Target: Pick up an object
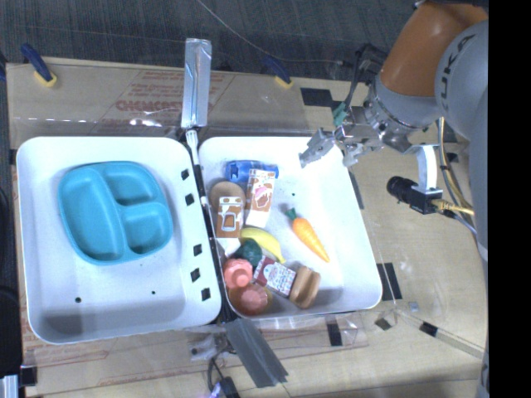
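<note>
My gripper [330, 150] hovers over the far right corner of the right bin [348, 222], its fingers apart and nothing between them. Below and left of it lie the bin's objects: an orange carrot [309, 235], a yellow banana [262, 243], a blue packet [247, 171], a small white and brown carton [261, 196] and a brown bread-like item with a label [226, 208]. Nearer the front corner sit a pink cup-shaped thing [237, 274], a red labelled packet [280, 279], a brown bun [306, 286] and a reddish round thing [250, 299].
The left bin [41, 288] holds a blue divided tray [116, 208]. A metal post [197, 81] stands at the back between the bins. The right bin's right half is bare white floor. The arm [431, 48] comes in from the upper right.
</note>
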Controlling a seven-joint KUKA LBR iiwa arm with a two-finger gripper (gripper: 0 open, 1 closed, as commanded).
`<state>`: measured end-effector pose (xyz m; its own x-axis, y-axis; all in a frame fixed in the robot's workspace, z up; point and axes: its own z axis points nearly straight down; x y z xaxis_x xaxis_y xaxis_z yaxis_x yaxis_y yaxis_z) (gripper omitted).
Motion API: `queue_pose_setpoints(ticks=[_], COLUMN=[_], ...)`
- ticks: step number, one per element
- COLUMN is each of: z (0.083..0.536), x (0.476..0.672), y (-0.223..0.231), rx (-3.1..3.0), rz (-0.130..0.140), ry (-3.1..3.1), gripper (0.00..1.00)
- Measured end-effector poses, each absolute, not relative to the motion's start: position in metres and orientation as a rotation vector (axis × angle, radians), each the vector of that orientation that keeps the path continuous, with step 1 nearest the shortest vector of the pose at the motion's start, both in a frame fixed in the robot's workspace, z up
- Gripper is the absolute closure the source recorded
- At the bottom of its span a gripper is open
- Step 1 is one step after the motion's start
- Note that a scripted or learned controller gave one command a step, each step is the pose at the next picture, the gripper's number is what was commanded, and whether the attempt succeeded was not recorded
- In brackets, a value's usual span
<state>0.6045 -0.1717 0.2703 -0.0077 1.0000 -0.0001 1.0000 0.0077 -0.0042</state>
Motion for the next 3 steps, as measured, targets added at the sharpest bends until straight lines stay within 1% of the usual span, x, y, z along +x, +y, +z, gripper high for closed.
queue_pose_setpoints(ticks=[1,2,3], z=[0.106,0.118,0.257], x=[0.554,0.556,0.585], y=[-0.174,-0.175,-0.14], rx=[-1.904,-1.901,-2.224], rz=[0.005,0.003,-0.002], ry=[-2.49,-2.498,-2.224], gripper=[0.0,1.0,1.0])
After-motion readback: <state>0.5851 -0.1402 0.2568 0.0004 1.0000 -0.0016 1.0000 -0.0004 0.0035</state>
